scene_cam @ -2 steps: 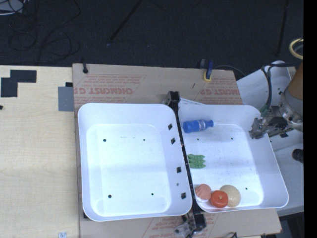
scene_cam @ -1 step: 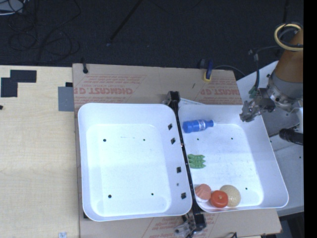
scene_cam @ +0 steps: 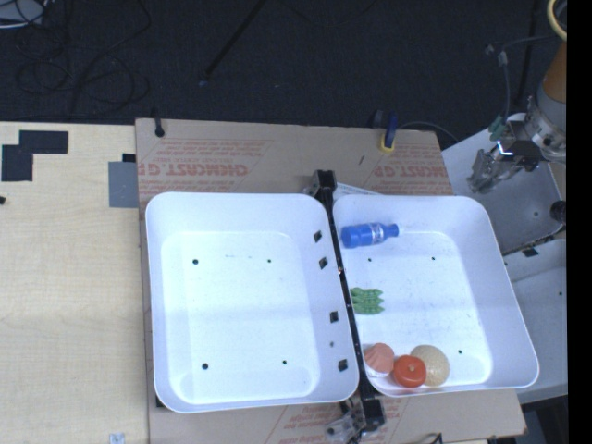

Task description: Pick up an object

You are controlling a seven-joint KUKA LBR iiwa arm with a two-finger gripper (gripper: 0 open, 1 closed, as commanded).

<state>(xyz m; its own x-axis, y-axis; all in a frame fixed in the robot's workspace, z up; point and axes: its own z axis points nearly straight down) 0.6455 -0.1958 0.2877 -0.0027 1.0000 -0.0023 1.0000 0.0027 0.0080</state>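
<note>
Your gripper (scene_cam: 488,166) hangs outside the right bin (scene_cam: 499,276), which holds a blue bottle (scene_cam: 369,234), green pods (scene_cam: 366,301) and toy foods.

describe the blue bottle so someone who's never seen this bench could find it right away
Of the two white bins, look in the right-hand bin. Near its far edge, close to the divider between the bins, the blue bottle lies on its side. It is the only blue item; the green object and the round reddish and tan pieces sit nearer the front.
</note>
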